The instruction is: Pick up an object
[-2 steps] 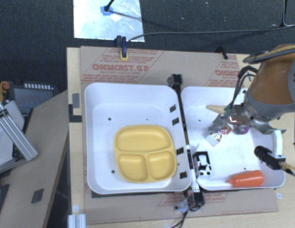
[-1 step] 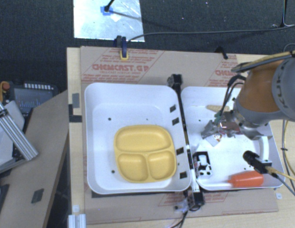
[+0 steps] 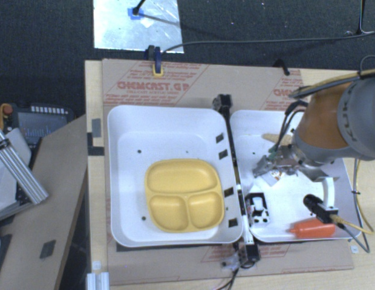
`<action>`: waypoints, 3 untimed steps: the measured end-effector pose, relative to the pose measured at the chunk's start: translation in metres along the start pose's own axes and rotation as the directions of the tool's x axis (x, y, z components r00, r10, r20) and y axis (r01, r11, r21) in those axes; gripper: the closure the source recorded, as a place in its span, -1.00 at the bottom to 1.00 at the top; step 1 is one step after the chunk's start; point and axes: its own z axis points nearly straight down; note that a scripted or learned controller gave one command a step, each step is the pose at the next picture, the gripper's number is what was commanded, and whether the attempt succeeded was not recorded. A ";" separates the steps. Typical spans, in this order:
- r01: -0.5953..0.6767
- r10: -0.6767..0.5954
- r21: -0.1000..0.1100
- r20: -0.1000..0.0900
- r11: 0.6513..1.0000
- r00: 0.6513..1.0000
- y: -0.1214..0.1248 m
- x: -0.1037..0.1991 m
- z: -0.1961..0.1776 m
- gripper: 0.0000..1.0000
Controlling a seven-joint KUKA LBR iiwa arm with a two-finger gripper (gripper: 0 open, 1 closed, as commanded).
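Observation:
My gripper hangs low over the middle of the right bin, pointing left, with the grey and orange arm behind it at the right. An orange carrot-shaped object lies at this bin's front right corner, well apart from the gripper. A small black and white object sits at the bin's front left, just below the gripper. A pale tan stick pokes out from under the arm. A yellow divided plate rests in the left bin.
The bins stand side by side on a cardboard sheet, with a black-clipped divider between them. A foil sheet lies beyond the bench at the back. A pendant and metal rails sit off to the left.

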 end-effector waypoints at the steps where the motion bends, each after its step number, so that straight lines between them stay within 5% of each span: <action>1: 0.002 -0.002 -0.008 -0.002 1.000 1.000 0.003 0.002 -0.011 1.00; 3: 0.008 -0.008 0.010 -0.007 1.000 1.000 0.009 0.010 -0.119 1.00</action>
